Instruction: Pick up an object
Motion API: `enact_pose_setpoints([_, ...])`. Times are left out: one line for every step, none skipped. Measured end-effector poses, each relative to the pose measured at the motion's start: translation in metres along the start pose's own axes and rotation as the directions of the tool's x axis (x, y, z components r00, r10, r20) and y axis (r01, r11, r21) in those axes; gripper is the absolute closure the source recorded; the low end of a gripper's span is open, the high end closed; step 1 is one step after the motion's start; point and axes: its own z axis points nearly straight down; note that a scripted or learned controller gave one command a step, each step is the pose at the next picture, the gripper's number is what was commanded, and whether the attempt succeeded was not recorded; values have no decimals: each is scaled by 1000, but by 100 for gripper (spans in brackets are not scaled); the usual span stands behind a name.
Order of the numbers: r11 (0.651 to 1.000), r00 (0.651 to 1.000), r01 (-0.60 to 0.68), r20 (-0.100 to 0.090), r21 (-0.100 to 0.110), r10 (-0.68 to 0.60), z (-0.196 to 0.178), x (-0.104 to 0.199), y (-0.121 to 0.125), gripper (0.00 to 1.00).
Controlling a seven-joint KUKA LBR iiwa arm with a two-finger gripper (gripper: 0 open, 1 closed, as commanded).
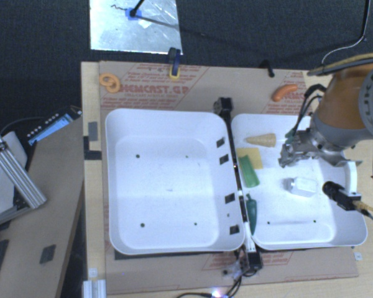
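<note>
Hovering over the right bin (351, 228), my gripper (293, 154) hangs near its upper middle; whether it is parted or closed I cannot tell. Just below it lies a small clear block (300, 186), apart from everything else. It looks light, stiff and probably slick, so I would take it across its short sides. A pale cone (262, 140), yellow piece (252, 159) and green piece (249, 175) sit toward the divider. Around the block the floor is open; the bin's right wall is near my wrist.
</note>
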Motion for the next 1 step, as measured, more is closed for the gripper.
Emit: enact_pose_setpoints([1000,1000,-6,9,-16,6,-130,-67,45,100])
